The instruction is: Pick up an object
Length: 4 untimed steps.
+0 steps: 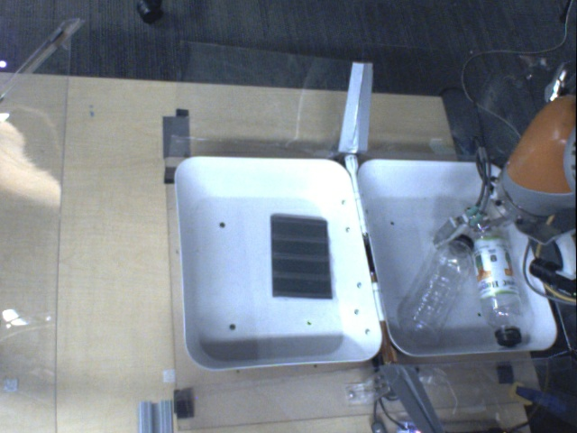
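Two white bins side by side: left bin (207, 242) with a dark ribbed pad (301, 256) flat in the middle, right bin (397, 197) with two bottles. Clear plastic bottle (433, 287) lying down, long axis running from 1 o'clock to 7 o'clock. Labelled bottle (497, 282) just beside it, black cap toward 6 o'clock. Gripper (472, 221) down over their upper ends at the bin's 3 o'clock side; can't tell how the fingers are set.

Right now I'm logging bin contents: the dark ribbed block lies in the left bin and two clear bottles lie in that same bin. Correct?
Not quite. The dark ribbed block does lie in the left bin, but the two clear bottles lie in the right bin, as the camera view shows.
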Motion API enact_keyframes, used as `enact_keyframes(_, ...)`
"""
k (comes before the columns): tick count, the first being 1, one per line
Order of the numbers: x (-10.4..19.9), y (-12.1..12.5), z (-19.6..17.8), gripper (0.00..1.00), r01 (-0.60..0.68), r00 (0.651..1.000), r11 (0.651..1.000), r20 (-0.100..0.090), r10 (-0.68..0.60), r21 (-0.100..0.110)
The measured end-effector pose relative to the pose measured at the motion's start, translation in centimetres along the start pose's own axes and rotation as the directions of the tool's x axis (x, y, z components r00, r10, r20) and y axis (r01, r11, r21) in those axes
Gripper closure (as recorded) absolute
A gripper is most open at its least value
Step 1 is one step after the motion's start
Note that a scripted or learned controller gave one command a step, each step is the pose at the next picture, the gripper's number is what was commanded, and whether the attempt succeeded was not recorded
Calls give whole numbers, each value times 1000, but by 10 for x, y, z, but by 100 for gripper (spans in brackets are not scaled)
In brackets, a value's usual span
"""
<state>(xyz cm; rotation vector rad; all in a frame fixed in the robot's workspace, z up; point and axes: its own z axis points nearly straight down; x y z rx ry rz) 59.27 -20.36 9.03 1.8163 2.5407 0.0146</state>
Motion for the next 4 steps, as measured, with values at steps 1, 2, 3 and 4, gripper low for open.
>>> enact_keyframes(1,0,5,-13,100,2,1000,1000,6,-2,-13)
enact_keyframes(2,0,5,-13,0,2,1000,1000,6,-2,-13)
enact_keyframes(3,12,-22,-20,0,2,1000,999,31,-1,-50)
enact_keyframes(4,7,-15,-9,0,37,999,999,17,-37,-26)
